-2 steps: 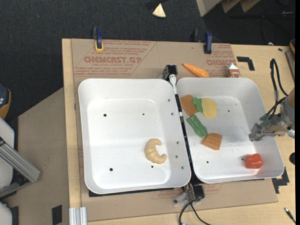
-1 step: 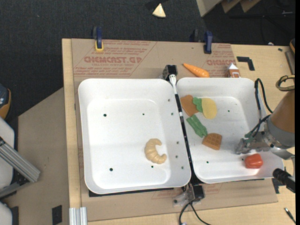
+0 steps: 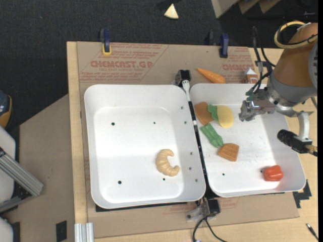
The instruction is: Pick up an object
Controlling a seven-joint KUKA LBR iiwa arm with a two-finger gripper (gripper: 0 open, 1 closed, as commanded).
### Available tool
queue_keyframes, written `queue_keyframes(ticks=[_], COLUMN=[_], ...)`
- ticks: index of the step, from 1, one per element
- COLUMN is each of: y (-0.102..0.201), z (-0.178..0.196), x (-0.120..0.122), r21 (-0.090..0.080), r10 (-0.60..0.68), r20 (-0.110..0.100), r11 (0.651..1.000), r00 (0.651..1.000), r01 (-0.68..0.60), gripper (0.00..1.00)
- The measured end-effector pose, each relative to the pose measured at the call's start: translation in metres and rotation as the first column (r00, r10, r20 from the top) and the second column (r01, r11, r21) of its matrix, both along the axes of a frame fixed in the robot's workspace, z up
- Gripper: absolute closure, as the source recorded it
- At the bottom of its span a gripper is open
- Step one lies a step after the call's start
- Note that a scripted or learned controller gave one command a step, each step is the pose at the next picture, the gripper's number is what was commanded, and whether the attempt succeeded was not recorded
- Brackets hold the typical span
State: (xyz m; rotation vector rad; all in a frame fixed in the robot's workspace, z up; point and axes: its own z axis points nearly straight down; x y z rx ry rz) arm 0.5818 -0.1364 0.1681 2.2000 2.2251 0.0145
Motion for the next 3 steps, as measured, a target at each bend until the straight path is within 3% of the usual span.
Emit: queue_keyframes(ticks=[1,2,3], y=[0.015,0.028,0.025], z=[0.197,0.241,0.265], x=[0.054,0.087,0.066], r21=[-0.003,-0.001,0.0], r10=[-0.006,-0.008,-0.012], r20=[0.008,-0.004,-0.009], r11=[1.0,1.0,1.0], r00=[1.0,1.0,1.0], r01=[0.006,0.008,0.012], gripper=[1.0,1.0,1.0])
